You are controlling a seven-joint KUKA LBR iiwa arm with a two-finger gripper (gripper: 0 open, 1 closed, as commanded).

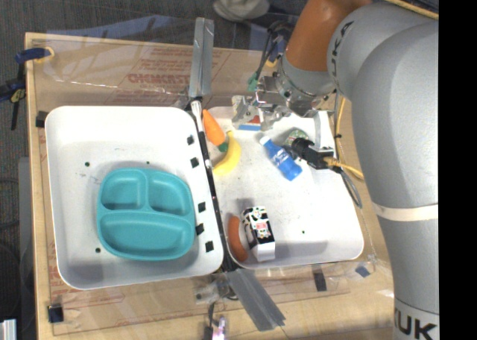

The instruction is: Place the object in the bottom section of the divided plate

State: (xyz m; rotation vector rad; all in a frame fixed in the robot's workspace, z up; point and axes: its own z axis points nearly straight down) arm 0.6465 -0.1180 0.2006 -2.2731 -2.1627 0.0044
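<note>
- The grey arm [387, 107] with the orange band is reaching in from the right, and its two-finger gripper [261, 107] is hovering low over the far edge of the right shallow white bin [313, 212]; whether it is spread or pressed together cannot be told, as the tip is lost among cables and metal parts.
- At the near edge of that bin, a small white box with black markings [259, 230] is lying against a reddish-brown rounded object [234, 234].
- The teal plastic divided plate [145, 215] is sitting flat in the middle of the left shallow white bin [56, 130], its single wide section facing the near side and two smaller sections behind.
- Farther back in the right bin, a blue oblong item [283, 161] is lying near the gripper.
- A yellow curved banana-shaped toy [229, 156] and an orange carrot-shaped toy [214, 130] are resting against the divider between the bins.
</note>
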